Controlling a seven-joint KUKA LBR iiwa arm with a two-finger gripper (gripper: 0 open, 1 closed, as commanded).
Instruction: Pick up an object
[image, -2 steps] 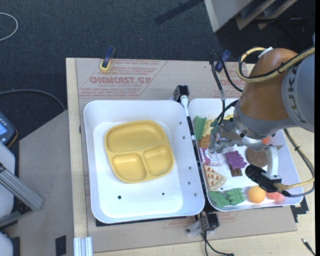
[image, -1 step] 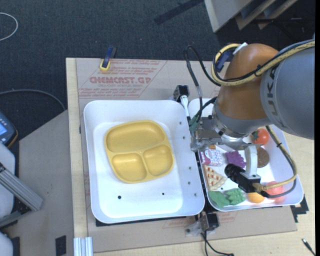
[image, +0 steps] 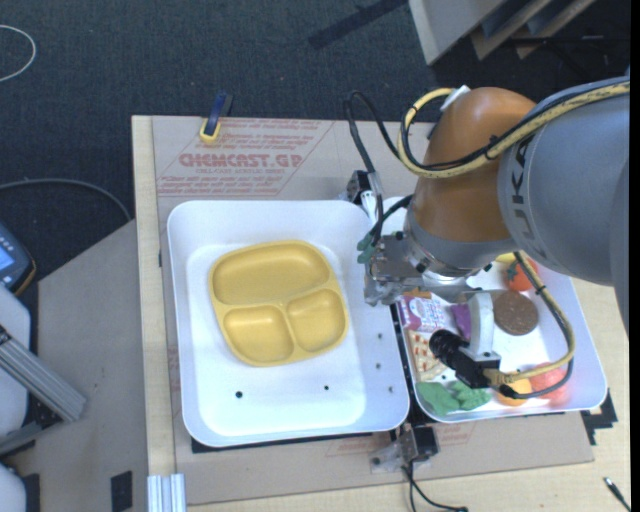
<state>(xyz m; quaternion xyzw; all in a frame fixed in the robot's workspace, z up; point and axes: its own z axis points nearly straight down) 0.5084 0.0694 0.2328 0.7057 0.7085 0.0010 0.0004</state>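
My gripper (image: 384, 278) hangs under the big orange-banded wrist, over the inner edge between the two bins. The right bin (image: 588, 372) holds several small things. A purple packet (image: 432, 316) lies just right of the gripper. A brown round disc (image: 516, 312) sits further right, and a waffle-patterned piece (image: 428, 361) lies nearer the front. A green item (image: 456, 397) and an orange-red item (image: 546, 380) rest at the front of that bin. The arm hides the bin's back part. I see nothing clearly held.
The left bin (image: 190, 300) carries a yellow three-compartment plate (image: 277, 300). Brown cardboard (image: 250, 155) lies under both bins, with a blue-yellow clip (image: 213, 118) at its back edge. Cables run near the bins' back and front.
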